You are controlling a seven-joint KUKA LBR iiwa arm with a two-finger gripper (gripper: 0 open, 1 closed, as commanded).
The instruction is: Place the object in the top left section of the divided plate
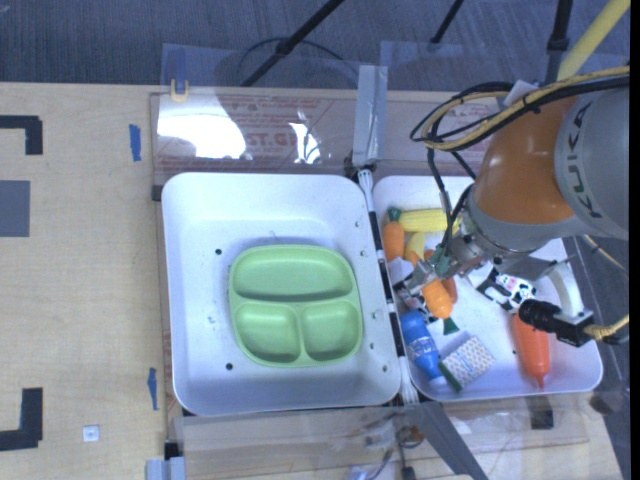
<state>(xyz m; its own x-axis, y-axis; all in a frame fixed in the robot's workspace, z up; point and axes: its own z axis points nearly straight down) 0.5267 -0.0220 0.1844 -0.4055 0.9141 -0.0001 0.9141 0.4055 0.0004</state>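
grey and orange, the arm's wrist rides highest toward the camera, above the right bin, and the gripper hangs below it near that bin's left wall. an orange carrot-like toy sits right at the fingertips; it looks pinched there, but whether the jaws are truly closed on it i cannot tell. around it lie a corn cob by the bin's far edge, a blue bottle along the left wall, a checkered packet near the front edge, and another orange carrot toward the front right corner. over in the left bin, the green divided plate rests at the middle with nothing in its sections. judging by this, the task is at the pickup stage: lifting, carrying across and setting down in the top left section remain.
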